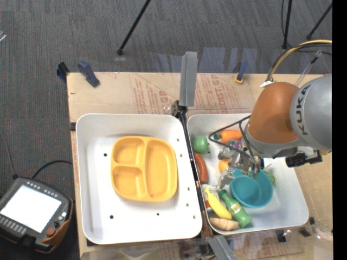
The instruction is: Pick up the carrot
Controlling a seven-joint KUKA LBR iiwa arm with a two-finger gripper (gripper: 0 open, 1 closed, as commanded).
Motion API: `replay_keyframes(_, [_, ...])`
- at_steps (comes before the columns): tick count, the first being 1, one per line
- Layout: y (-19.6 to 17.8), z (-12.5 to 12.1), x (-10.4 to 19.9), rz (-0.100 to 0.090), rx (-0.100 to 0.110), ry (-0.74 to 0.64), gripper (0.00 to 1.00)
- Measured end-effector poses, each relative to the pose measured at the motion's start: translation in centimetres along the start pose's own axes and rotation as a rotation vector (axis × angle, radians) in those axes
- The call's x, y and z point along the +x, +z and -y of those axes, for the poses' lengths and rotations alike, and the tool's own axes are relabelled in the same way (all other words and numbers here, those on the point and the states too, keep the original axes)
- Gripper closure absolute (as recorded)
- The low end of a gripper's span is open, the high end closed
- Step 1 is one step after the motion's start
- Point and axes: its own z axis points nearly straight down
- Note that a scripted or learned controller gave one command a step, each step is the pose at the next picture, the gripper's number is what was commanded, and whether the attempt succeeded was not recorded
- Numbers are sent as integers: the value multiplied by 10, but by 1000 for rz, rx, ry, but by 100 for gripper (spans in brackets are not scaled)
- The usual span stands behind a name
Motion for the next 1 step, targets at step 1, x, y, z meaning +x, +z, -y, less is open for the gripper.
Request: replay_keyframes(1, [-9,-2,1,-2,-2,-5,100])
